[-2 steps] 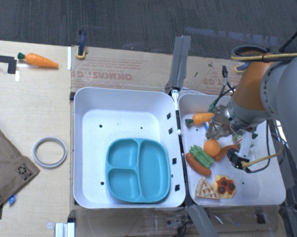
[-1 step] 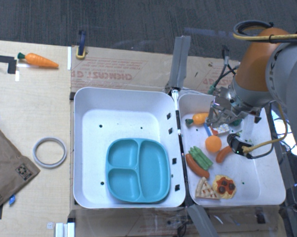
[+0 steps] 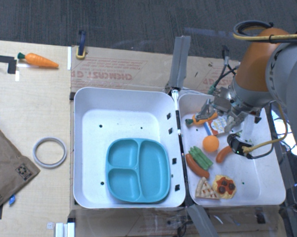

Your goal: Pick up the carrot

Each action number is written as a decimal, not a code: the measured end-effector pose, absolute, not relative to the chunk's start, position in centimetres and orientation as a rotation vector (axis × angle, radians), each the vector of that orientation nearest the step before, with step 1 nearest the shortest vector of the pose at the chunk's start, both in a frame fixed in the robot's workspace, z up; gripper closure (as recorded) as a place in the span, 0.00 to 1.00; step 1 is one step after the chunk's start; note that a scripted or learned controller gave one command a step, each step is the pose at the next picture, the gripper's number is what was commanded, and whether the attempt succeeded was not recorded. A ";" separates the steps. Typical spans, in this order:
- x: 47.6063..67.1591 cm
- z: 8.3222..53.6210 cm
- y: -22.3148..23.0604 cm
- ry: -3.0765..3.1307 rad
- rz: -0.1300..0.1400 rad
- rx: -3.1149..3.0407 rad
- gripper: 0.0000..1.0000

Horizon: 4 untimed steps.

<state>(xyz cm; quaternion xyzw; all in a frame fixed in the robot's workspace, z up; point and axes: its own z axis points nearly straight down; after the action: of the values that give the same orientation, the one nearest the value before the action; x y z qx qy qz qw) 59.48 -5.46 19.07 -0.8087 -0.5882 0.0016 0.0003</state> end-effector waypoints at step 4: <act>66.0 10.4 -9.4 -1.758 -0.005 -2.610 0.00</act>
<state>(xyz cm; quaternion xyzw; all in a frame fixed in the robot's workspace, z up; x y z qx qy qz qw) 66.05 -9.42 10.39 -0.8293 -0.5588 -0.0015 -0.0027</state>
